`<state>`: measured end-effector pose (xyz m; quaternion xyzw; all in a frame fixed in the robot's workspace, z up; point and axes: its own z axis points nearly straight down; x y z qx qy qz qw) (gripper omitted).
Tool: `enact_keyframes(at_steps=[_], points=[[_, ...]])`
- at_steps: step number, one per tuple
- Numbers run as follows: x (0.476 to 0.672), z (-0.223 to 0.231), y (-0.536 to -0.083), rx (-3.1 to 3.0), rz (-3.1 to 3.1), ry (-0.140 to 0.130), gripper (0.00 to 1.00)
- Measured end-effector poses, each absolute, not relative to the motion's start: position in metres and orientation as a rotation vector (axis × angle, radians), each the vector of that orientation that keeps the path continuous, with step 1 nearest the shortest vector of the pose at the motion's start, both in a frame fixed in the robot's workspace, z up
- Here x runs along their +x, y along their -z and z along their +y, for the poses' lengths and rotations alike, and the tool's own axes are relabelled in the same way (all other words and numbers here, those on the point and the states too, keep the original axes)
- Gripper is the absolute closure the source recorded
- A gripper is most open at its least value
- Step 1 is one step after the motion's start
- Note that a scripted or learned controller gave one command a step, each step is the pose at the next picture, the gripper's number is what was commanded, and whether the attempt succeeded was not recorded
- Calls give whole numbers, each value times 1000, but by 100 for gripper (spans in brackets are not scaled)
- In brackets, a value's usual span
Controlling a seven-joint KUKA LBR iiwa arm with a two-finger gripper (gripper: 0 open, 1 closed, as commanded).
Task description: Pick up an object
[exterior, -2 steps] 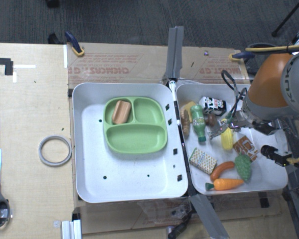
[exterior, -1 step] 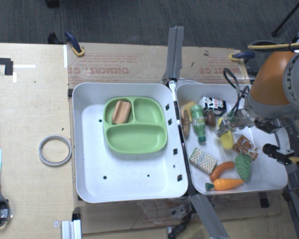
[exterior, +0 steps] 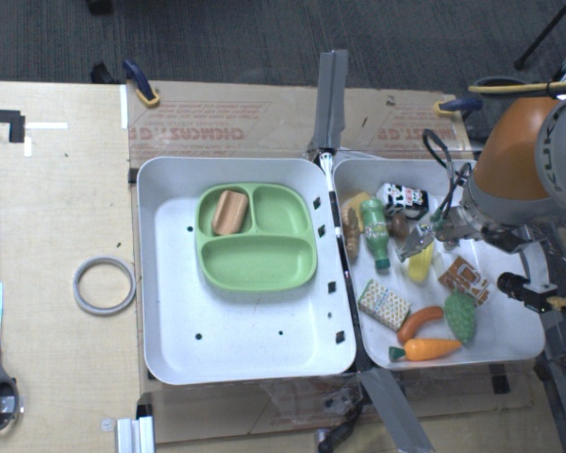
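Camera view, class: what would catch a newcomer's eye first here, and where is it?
The green divided plate stands out in the left bin, with a tan bread-like piece in its upper-left compartment. The right bin holds a crowd of toy foods, an orange carrot nearest the front, with the grey arm leaning over them.

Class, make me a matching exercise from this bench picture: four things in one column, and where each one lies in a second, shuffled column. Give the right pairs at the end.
Things:
1. bread roll
2. carrot
3. roll of tape
4. green bottle

Places:
A. on the wooden bench, left of both bins
B. in the upper left compartment of the green divided plate
C. at the near edge of the right bin
D. in the right bin, close to the wall between the bins

Pairs: 1-B, 2-C, 3-A, 4-D
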<state>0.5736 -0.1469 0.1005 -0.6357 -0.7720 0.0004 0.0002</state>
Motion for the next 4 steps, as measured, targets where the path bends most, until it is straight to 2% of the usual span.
enact_keyframes(at_steps=[1,2,3,4], points=[[583,-140,-92,-2013,-2412,0,0],[628,-148,-139,-1886,-2515,0,0],[626,-139,-92,-1733,-2621,-2,0],[574,-128,-91,-2096,-2337,-2,0]])
